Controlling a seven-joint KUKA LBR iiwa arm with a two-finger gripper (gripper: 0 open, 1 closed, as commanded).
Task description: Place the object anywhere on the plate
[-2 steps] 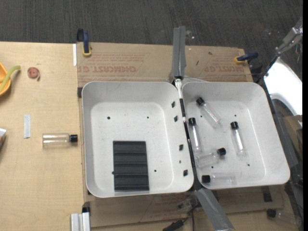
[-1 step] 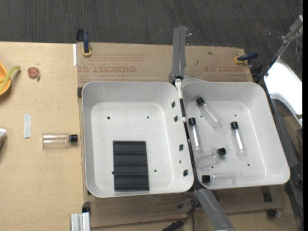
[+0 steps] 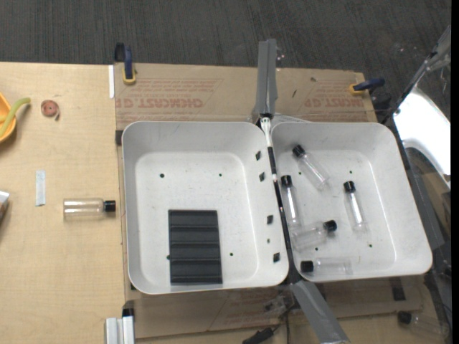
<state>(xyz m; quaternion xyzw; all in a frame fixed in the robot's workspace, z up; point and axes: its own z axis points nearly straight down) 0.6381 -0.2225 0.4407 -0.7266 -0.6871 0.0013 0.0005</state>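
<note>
Camera view, far left: a stray vial (image 3: pixel 86 206) lies on the bench, outside both bins. Next comes the left bin (image 3: pixel 143 143), with the black ridged plate (image 3: pixel 193 247) flat in its lower middle, nothing on it. Across the divider, the right bin (image 3: pixel 393 143) holds five clear, black-capped vials, all lying down. One lies along the divider wall (image 3: pixel 289 198), one slants at upper centre (image 3: pixel 310 165), one is further right (image 3: pixel 354 205), and two sit close together at lower left (image 3: pixel 315 233) (image 3: pixel 328 266). My object must be one of these; which one I cannot tell.

I judge the risks this way. The vials are round and smooth, so a pinch off-centre may squirt one away. The one against the wall leaves little room on that side. The two close together could be nudged or caught as a pair. On the plate, a vial dropped askew may roll off the ridges.

At the right edge a pale curved shape (image 3: pixel 423 124), probably part of my arm, hangs beyond the bin's rim, well apart from every vial. Whether my hand is wide or narrow, I cannot tell.
</note>
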